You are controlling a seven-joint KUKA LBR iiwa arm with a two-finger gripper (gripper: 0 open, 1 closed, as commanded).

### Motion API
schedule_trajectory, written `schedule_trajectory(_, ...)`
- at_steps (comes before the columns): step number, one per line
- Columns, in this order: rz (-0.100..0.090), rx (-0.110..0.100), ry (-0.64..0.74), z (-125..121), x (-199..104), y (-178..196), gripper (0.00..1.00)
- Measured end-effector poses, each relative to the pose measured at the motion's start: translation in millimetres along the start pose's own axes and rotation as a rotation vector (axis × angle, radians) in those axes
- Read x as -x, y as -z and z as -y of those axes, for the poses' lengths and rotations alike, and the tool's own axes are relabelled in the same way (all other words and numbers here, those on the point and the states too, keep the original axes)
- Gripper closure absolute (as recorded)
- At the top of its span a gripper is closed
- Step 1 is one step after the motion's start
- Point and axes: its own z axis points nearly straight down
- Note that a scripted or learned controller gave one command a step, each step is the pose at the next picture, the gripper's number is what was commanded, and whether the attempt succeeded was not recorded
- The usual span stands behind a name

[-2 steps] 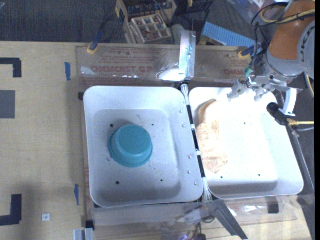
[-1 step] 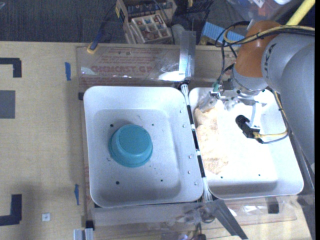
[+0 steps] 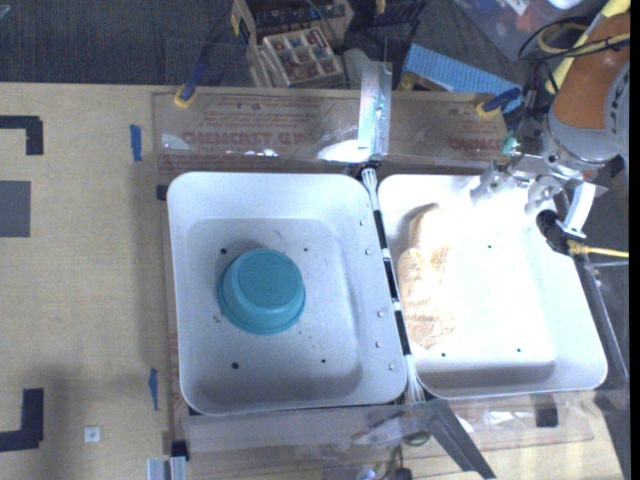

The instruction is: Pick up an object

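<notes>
The gripper [image 3: 520,183] sits at the upper right of the frame, above the top right corner of the right bin [image 3: 560,368]. It shows as a cluster of pale metal and black parts, and whether it is spread or closed cannot be told from this angle. Nothing can be seen held in it. Behind it, the arm [image 3: 590,98] runs up toward the top right corner, grey at the wrist with an orange band above.

The right bin is a shallow white tray, brightly lit. Along its left inner side lies a pale, tan, speckled object [image 3: 425,283], long and narrow, running from the upper part of the bin down toward its lower left; what it is cannot be made out.

The left bin [image 3: 190,208] sits just beside the right bin, their edges touching along the middle of the frame. In it, slightly left of centre, rests a round teal bowl [image 3: 262,290], turned upside down. It lies well apart from the gripper.

Both bins rest on a light wooden tabletop [image 3: 80,268], which fills the left of the frame and carries black corner marks. Along the top edge lie boxes and cables.
</notes>
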Motion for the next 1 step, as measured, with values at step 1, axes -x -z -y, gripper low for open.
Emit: schedule_trajectory(1,-0.001,0.005,0.284,4.8,-40.6,-57.9,0.00)
